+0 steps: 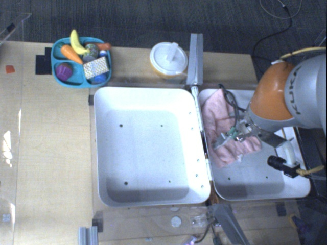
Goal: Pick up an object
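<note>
I'm watching the pink cloth: it is lying crumpled in the right bin, bunched against that bin's left wall and spreading from its upper left corner down toward its middle. The pincer is sitting right on the cloth's lower right folds, touching the fabric. I cannot tell from here whether it is clenched or released, and I'm not seeing the cloth lifted off the bin floor.

The arm is reaching in from the right of the frame, with its orange band hanging over the upper right part of that bin.

Just beside it, to the left and sharing a wall, the left bin is taking up the centre of the frame. Both bins are resting on the pale wooden table.

Above the seam between the bins a grey upright bar is standing, with a white round lidded container just to its left. In the upper left of the frame a blue tray is holding a banana, a carrot and a purple piece, well apart from the cloth.
</note>
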Controlling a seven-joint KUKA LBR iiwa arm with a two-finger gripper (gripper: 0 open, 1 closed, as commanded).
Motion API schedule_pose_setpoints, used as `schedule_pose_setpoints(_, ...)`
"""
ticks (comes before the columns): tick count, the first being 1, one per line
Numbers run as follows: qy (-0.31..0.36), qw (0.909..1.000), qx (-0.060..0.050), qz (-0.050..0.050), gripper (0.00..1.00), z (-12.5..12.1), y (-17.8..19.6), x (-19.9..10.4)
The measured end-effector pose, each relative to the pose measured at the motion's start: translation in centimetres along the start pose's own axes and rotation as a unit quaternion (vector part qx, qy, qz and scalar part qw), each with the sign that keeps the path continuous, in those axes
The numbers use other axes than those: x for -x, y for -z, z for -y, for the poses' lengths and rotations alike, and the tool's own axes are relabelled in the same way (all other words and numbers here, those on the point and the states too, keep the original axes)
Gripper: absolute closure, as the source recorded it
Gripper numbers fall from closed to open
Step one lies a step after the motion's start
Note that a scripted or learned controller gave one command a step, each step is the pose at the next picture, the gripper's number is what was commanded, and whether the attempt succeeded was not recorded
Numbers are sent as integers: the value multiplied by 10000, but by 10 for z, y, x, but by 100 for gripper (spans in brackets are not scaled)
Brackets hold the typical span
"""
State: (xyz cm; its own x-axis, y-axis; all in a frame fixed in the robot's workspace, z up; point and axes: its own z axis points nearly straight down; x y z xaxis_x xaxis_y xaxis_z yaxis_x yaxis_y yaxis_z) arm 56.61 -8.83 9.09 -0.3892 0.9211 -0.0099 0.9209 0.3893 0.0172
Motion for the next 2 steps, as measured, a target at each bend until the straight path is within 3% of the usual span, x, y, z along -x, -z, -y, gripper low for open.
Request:
schedule_pose_setpoints(1,11,10000,28,9,100,-3,11,0)
schedule_pose_setpoints(2,11,10000,28,10,0,-3,12,0)
